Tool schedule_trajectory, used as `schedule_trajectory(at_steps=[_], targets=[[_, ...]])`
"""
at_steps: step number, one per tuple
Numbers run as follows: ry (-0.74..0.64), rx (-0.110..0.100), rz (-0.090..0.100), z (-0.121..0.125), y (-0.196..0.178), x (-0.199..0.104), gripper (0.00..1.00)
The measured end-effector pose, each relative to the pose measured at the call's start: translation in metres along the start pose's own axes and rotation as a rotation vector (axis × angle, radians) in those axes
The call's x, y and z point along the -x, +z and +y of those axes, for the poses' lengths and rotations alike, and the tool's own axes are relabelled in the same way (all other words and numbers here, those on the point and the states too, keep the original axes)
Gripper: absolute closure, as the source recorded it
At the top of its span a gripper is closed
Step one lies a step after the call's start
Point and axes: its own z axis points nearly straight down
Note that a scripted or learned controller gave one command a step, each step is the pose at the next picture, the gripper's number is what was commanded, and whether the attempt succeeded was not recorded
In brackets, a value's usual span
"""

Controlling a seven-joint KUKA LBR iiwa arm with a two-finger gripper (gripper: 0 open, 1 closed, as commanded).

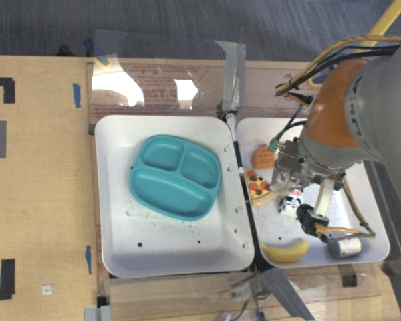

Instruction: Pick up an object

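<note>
My gripper (285, 187) hangs low over the left part of the right bin (371, 199), and the grey arm with its orange band covers the bin's back. Just left of the gripper lies a toy pizza slice (257, 187). A small black-and-white object (293, 203) sits directly under or beside the gripper's tip. An orange, bun-like toy (262, 156) rests behind the pizza slice near the bin's left wall. A yellow banana (285, 251) lies at the front edge.
The left bin (113, 246) holds a teal divided plate (176, 176). A pale cylinder (344, 247) lies near the right bin's front right corner. The wall between the two bins runs close to the gripper's left.
</note>
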Motion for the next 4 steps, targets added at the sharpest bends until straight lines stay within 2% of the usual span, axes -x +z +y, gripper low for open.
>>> schedule_trajectory(at_steps=[1, 2, 3, 4], targets=[[0.264, 0.0, 0.0, -0.035, -0.007, -0.026, 1.0], [0.761, -0.001, -0.001, -0.049, 0.001, -0.001, 1.0], [0.988, 0.003, 0.003, -0.081, -0.034, -0.083, 1.0], [0.752, -0.001, -0.002, -0.107, 0.017, -0.143, 1.0]])
